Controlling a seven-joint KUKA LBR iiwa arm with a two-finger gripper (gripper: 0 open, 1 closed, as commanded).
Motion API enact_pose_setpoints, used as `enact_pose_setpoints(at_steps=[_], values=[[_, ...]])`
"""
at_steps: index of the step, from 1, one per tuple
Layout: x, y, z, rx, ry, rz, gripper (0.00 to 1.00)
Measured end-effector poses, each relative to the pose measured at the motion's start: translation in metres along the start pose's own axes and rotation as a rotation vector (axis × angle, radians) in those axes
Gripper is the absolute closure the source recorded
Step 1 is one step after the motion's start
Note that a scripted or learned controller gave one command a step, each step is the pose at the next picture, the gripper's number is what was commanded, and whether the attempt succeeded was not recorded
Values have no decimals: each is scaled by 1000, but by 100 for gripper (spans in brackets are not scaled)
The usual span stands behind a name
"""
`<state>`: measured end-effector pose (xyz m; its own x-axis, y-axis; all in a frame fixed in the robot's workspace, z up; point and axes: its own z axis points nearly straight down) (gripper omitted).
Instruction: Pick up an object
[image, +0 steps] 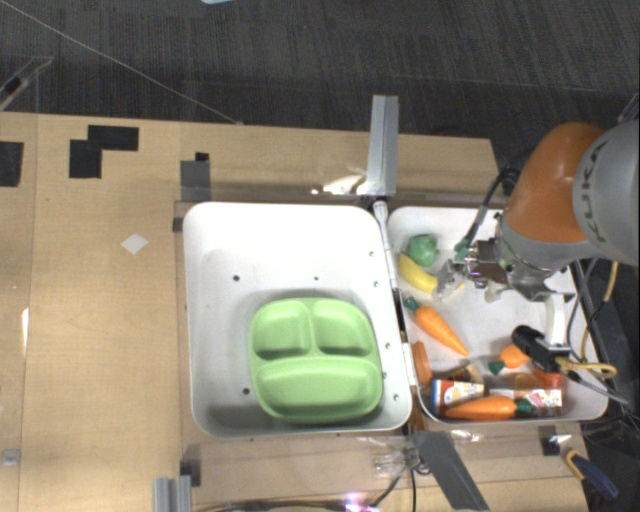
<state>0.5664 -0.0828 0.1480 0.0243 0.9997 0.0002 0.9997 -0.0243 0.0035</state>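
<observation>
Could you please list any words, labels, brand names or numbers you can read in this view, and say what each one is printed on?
No text can be read.
The bottle lying at the front of the right bin has a red and white label, too small and blurred to read.
The green tray in the left bin bears no print.
The black squares on the bench are plain marks, not letters.

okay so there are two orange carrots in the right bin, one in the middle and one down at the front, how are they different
The middle carrot lies diagonally, its tip pointing toward the front right; the front carrot lies nearly level along the right bin's front wall. The middle carrot sits mostly by itself on bare bin floor, while the front carrot is crowded among other items there. The front carrot looks a slightly deeper orange. Both are tapered orange toy carrots in the same bin.
</observation>
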Motion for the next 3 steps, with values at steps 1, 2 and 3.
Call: enact_pose_setpoints(at_steps=[1,2,3], values=[[-3,-11,28,-2,0,-48,0],[-27,-9,56,-12,0,-53,0],[-14,-17,49,-1,0,-130,0]])
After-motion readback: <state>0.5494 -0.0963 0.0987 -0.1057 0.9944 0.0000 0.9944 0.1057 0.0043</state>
